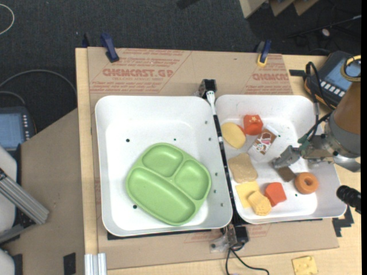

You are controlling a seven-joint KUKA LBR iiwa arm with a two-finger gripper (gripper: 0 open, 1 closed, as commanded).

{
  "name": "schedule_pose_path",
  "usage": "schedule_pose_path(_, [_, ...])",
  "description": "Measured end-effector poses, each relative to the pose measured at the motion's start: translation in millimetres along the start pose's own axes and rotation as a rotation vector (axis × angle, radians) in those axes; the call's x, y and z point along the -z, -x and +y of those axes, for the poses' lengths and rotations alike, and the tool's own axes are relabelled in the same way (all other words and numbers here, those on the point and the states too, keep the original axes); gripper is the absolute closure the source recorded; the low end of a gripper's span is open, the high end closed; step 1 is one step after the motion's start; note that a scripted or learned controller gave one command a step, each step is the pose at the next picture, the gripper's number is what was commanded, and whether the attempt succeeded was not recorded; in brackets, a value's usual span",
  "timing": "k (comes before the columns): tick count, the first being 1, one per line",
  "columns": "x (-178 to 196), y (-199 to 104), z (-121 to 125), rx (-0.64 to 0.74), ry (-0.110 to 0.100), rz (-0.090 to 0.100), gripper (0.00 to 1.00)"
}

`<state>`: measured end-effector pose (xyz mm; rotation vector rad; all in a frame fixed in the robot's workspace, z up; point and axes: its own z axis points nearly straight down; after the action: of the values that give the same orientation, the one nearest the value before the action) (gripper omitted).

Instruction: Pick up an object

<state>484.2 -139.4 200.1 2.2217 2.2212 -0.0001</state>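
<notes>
The right bin [274,103] holds several toy foods. A red cube [252,124], a yellow oval piece [233,134] and a white-and-red packet [264,142] lie in its far half. A tan bread slice [242,167], a yellow cheese slab [246,189], a yellow waffle piece [261,204], an orange-red block [275,193] and a brown doughnut [307,183] lie nearer the front. My gripper [285,160] is low inside this bin, between the packet and the doughnut and just above the orange-red block. I see nothing clearly held in it.
The left bin [114,113] holds a green divided plate [166,182]. The grey arm [344,136] comes in over the right bin's right rim. A yellow-and-black device [330,79] sits at the bench's far right corner. Blue clamps [109,47] grip the board's far edge.
</notes>
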Motion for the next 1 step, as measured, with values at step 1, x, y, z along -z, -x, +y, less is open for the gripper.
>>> schedule_pose_path(1, [-118.0,7.1,-5.2,0.000,-0.001,0.001,0.00])
